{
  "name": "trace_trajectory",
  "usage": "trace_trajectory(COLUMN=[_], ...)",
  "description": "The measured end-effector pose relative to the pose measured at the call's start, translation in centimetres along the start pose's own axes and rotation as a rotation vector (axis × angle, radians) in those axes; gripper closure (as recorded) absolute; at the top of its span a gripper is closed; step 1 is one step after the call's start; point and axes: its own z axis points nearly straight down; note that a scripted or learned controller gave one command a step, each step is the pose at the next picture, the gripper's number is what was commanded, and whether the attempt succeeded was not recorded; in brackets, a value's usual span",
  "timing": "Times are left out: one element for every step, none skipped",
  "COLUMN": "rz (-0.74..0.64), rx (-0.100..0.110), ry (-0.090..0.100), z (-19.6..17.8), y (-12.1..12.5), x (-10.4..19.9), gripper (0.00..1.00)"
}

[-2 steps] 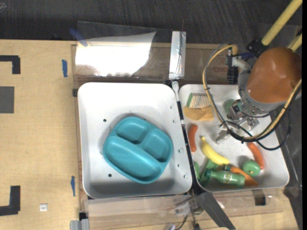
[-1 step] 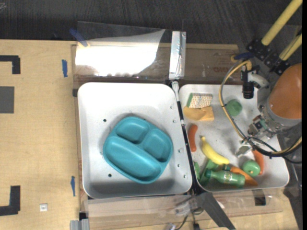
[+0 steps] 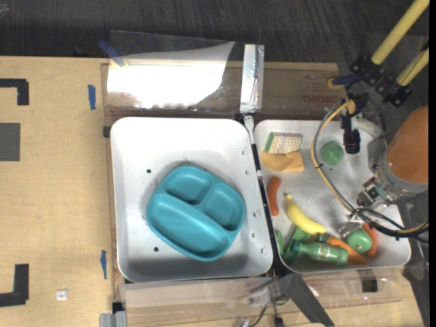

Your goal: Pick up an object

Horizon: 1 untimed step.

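Note:
The right bin holds several toy foods. A yellow banana lies in the middle, with a red-orange sausage to its left. A green bottle lies along the front wall, with an orange carrot beside it. A green and orange piece sits at the front right. At the back are a yellow wedge under a checked slice, and a green round piece. My gripper hangs low over the front right of this bin, just above the green and orange piece, partly hidden by cables.
The left bin holds a teal divided plate. The arm's orange band rises over the right bin's right edge. A yellow cable loops over the bin's back. A clear sheet lies behind the left bin.

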Motion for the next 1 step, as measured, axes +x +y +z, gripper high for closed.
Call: trace_trajectory(rz=[-0.21], rx=[0.01], ry=[-0.001], z=[-0.02], y=[1.08], x=[-1.14], gripper=[0.0])
